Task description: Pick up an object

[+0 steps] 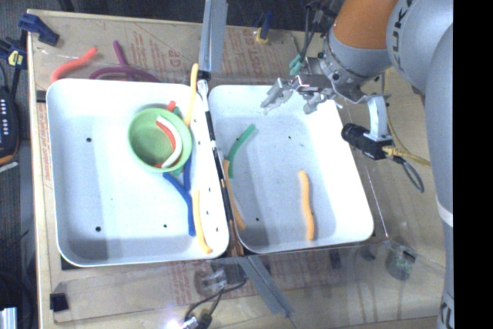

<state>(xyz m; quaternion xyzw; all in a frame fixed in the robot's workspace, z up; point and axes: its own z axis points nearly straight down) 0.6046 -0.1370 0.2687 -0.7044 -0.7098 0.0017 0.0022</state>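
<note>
Hovering over the far edge of the right bin (350, 200): the pincer (296, 95), fingers spread wide, holding nothing. Hanging from the grey arm (416, 19) reaching in from the right, orange band just above the wrist.

Lying closest below and slightly left: a green strip (240, 141), bent, resting on the bin floor, apart from the fingertips. Sitting further toward the near side: an orange strip (307, 203), roughly lengthwise, well apart from the pincer.

Resting in the left bin (69, 166): a green bowl (158, 138) with a red piece inside, blue and yellow strips trailing from it toward the near wall.

Carrying both bins: the worktop (115, 35), with loose red and purple strips lying on its far left.

Judging progress: nothing grasped yet, nothing lifted. Remaining, by the look of it: choosing a target, likely the green strip, descending, closing, raising it clear.
</note>
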